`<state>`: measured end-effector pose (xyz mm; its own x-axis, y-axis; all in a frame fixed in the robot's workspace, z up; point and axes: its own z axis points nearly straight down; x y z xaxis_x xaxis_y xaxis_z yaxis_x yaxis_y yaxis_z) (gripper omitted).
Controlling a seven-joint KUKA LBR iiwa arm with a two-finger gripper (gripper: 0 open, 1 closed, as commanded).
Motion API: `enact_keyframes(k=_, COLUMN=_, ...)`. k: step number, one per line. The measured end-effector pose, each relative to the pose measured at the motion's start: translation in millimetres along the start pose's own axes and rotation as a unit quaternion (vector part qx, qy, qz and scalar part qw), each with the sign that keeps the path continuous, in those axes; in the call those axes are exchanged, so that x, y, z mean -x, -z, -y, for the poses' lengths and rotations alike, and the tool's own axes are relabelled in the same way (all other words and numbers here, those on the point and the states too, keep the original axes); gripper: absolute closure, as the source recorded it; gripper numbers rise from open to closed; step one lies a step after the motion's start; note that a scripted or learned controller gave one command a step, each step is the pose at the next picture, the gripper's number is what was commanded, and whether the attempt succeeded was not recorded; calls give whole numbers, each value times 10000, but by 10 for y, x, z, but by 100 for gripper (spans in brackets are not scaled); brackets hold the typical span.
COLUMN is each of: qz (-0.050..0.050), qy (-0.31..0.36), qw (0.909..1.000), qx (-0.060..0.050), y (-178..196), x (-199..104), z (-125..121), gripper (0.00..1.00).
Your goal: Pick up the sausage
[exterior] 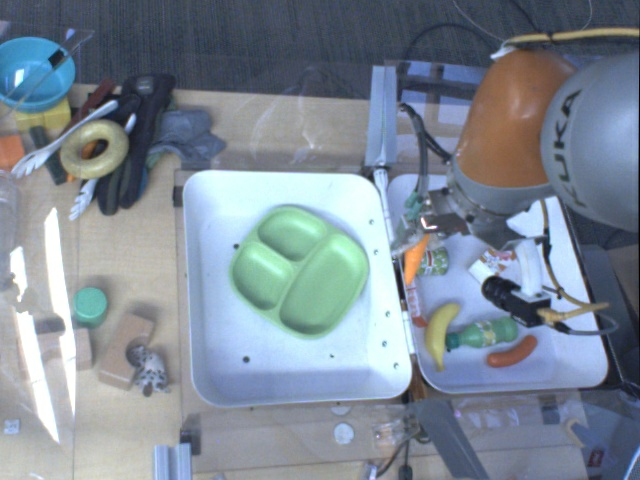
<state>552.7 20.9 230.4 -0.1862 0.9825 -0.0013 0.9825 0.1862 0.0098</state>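
In the right bin (590, 363), the sausage (511, 352) lies near the front wall. A green bottle (484, 334) touches its upper left, with a banana (439, 332) beyond that and a carrot (412, 260) further back. The sausage is red-orange, short, slightly curved. The jaws sit behind the sausage, over the bin's rear; their state cannot be determined.

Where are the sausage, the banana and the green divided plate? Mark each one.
sausage (511, 352): camera view, middle of its red body, near the right bin's front edge.
banana (439, 330): camera view, middle of its yellow curve, right bin.
green divided plate (300, 270): camera view, centre where its dividers meet, left bin.
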Motion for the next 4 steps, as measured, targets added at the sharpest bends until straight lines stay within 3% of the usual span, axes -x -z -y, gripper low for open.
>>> enact_keyframes(k=1, qz=-8, qy=2745, qw=9616, qx=-9, y=-251, x=215, z=-476, gripper=100)
enact_keyframes(k=2, qz=-8, qy=2743, qw=9617, qx=-8, y=-249, x=216, z=-477, gripper=0)
enact_keyframes(k=3, qz=14, qy=980, qw=9952, qx=16, y=709, x=830, z=-518, gripper=0)
enact_keyframes(k=4, qz=-4, qy=721, qw=9974, qx=-27, y=-457, x=824, z=324, gripper=0)
